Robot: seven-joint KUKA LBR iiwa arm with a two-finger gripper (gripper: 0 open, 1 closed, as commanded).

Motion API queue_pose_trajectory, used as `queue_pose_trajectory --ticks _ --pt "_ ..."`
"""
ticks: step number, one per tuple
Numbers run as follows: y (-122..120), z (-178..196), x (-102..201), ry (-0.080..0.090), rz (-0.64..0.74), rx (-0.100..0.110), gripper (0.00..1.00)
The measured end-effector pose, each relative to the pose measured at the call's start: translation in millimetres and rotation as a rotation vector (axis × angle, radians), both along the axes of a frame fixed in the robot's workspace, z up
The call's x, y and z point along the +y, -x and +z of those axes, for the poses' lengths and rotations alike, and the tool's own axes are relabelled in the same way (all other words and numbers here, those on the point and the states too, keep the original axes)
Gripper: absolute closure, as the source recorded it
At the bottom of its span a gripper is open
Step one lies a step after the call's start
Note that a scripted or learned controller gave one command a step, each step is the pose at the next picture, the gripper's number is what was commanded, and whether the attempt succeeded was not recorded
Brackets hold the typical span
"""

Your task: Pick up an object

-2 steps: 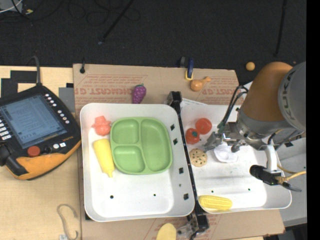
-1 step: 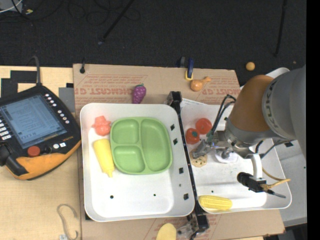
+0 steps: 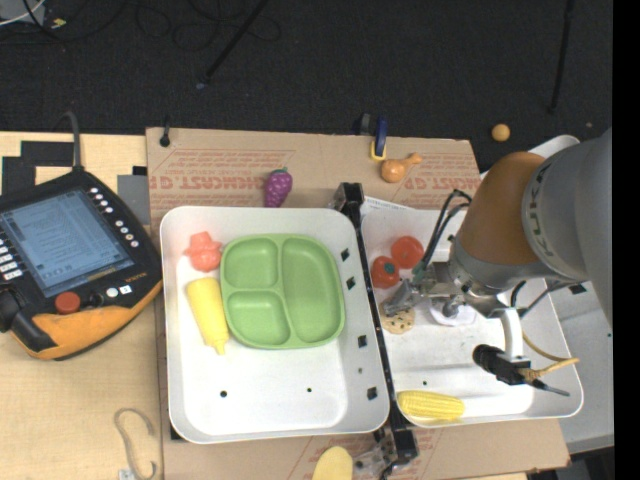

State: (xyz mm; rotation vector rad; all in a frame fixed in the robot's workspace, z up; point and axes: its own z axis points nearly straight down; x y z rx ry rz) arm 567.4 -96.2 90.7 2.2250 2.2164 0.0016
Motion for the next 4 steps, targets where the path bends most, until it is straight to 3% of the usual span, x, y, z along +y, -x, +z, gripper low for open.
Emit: queue_pose_trajectory --ticks 1,3,4 --pt "-2 12 -2 -0.003 -0.009 -0.006 1.0" --pt "-3 120 1 0.0 0.003 -0.001 1.0" --pt "-3 137 0 -0.001 0.002 0.002 1.0"
